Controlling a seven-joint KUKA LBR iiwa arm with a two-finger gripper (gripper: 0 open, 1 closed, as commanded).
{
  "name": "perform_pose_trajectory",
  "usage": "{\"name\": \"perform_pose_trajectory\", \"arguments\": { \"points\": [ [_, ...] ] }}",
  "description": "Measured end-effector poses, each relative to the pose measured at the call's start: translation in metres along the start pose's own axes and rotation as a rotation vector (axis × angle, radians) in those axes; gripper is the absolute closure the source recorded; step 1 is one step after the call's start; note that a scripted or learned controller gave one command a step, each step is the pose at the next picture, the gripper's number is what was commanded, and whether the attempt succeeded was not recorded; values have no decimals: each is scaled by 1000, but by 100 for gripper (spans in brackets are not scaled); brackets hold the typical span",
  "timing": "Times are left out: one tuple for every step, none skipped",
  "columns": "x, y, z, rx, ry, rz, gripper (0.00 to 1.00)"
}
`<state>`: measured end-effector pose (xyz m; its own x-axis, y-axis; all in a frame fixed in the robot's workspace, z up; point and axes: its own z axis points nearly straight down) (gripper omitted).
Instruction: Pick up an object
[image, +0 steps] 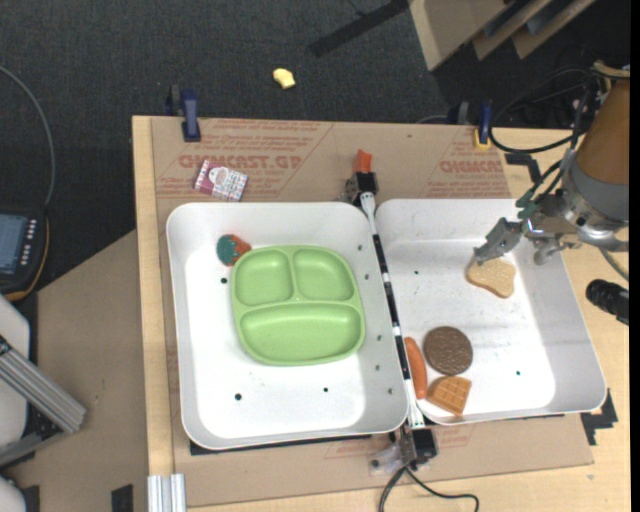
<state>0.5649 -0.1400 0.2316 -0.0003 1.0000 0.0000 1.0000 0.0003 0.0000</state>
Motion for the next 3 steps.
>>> {"name": "perform_pose_trajectory", "arguments": {
  "points": [
    [-55,47,71,-2,-4,3,0],
    [-29,55,149,-2,-2,-3,0],
    [-79,70,70,-10,-6,3,0]
  ]
}}
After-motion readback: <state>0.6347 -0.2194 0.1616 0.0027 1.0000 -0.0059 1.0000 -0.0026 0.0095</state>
